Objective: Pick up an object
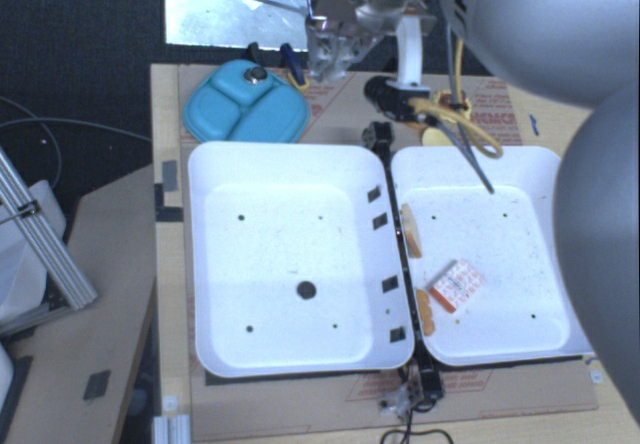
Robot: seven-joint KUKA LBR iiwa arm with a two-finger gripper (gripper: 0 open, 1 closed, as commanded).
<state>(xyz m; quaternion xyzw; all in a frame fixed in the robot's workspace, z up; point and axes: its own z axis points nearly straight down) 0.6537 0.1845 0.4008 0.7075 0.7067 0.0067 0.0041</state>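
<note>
While raised above the far edge of the bench, gripper (328,54) poised over the cardboard beside a blue sectioned tray (246,105), well apart from both bins; whether it is parted or closed, cannot tell. Nothing seen held.

Task stage, as judged: at the outset. No object lifted; approach, descent and grasp all left to do.

Candidate objects: small red-and-white patterned packet (457,284) lying flat in the right bin (540,337), toward its near left part; orange-tan stick-like piece (410,229) against that bin's left wall; a second similar piece (425,311) nearer the front. Small dark round object (306,290) on the floor of the left bin (215,332).

Writing: part of large dark letters, apparently "KU", on the grey arm (540,2) at top right; red print on the cardboard behind the right bin, too blurred to read. Packet markings too small to read.
</note>
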